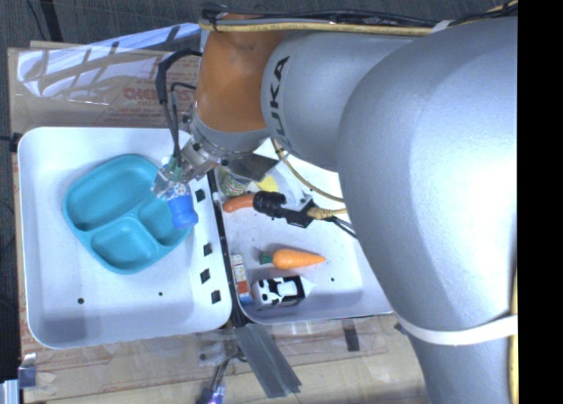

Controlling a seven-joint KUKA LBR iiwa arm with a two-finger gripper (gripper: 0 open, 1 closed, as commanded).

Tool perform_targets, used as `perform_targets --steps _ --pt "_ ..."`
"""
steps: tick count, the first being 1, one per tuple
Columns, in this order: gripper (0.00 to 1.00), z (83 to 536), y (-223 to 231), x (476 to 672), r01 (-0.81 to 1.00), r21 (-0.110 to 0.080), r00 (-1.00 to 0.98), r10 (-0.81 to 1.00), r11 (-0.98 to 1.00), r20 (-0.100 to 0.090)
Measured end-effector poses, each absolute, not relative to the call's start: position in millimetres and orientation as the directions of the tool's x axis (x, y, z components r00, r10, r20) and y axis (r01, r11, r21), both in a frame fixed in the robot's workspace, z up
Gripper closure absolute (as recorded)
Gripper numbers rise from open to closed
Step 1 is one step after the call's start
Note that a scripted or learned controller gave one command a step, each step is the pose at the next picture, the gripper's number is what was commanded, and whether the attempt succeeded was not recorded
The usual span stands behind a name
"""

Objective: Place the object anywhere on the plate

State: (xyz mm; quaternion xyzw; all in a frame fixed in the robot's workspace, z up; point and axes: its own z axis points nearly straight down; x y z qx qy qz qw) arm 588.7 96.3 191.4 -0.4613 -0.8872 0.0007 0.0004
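One fixed camera above me, looking down at a slant on both bins.

It sits high over the surface (106, 77) and faces downward, so the left bin (53, 305) and the right bin (347, 292) lie side by side below it. My arm (396, 129) enters from the view's right and looms close to the lens, covering much of the frame beyond my gripper (173, 173). The left bin spreads out to the view's left of my gripper; the right bin lies below and right of it.

Two white bins (53, 305). One blue divided plate (119, 209), one blue-capped bottle (179, 204) at its right edge; two carrots (297, 259), one black-and-white toy (280, 290) right of it.
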Motion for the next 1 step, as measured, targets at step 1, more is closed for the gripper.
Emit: perform_targets --steps 1 --pt "0.0 191.5 96.2 588.7 0.819 -0.001 -0.574 0.819 0.574 0.0"
